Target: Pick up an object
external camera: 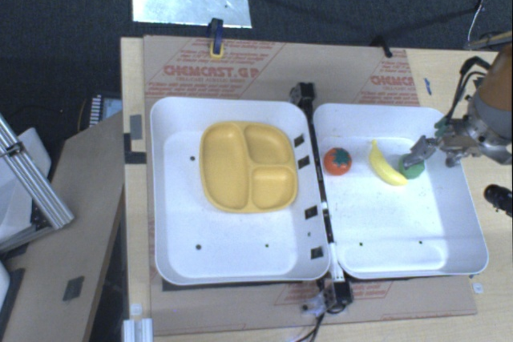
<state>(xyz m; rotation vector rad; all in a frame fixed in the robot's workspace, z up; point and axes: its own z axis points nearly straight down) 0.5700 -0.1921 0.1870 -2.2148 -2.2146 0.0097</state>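
Right bin [401,252] | arm [493,104] low from right | tool [418,156] beside banana [386,164] | fingers: cannot tell

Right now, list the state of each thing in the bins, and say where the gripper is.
Yellow divided plate: flat, upright, in the left bin.
Tomato: resting in the right bin.
Banana: lying beside the tomato, apart.
Green object: at the banana's end.
Gripper: low over the green object.
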